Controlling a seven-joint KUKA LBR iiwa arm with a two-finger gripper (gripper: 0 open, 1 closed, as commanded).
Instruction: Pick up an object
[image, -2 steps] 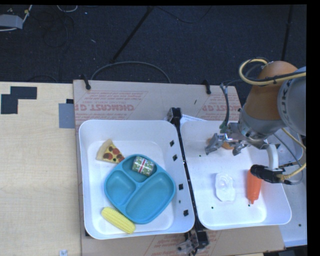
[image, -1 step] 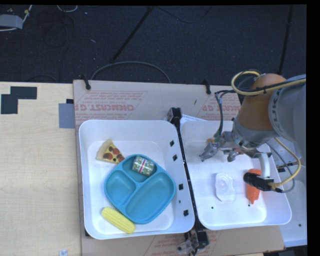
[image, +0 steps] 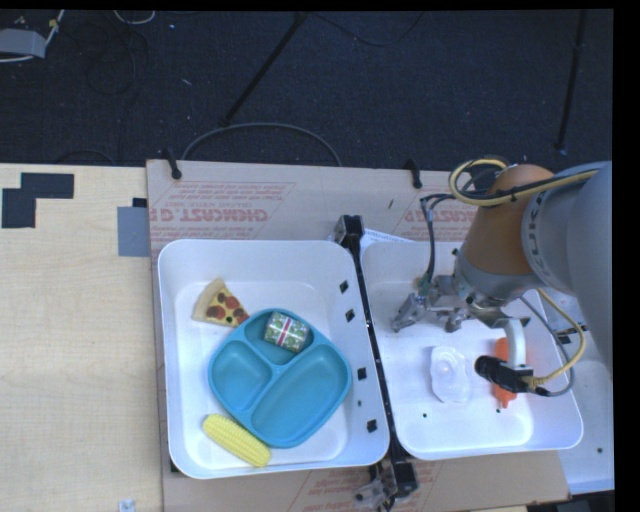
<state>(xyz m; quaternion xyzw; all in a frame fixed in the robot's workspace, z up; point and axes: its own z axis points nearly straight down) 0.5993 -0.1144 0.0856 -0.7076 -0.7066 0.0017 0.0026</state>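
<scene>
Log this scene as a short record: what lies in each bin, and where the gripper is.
left bin: pizza slice, corn cob, blue divided plate
on plate: green-and-red can, in the top compartment
right bin: white object; orange object, partly hidden
gripper: over the right bin, further up the view than the white object and apart from it
task state: nothing seen held
</scene>
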